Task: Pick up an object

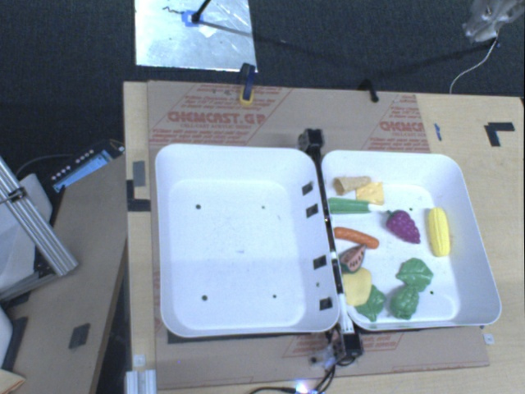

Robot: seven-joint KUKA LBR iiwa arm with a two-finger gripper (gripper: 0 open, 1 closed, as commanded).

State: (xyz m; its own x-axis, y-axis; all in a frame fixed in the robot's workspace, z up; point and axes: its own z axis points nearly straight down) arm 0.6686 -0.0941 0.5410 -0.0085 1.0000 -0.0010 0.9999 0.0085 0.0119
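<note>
The gripper (pixel 495 11) is parked way up in the top right corner, well off the bins, and it's too blurry to tell how the jaws stand. The right bin (pixel 472 220) has all the toy food: corn cob (pixel 439 231), purple grapes (pixel 403 225), carrot (pixel 356 237), broccoli (pixel 414 273).

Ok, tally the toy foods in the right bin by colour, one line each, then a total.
Green: 4 – long green vegetable, three leafy pieces
Yellow: 3 – corn cob, cheese-like wedge, pear-like piece
Orange: 1 – carrot
Purple: 1 – grape bunch
Tan: 1 – piece
Brown-red: 1 – slice
Total: 11
</note>
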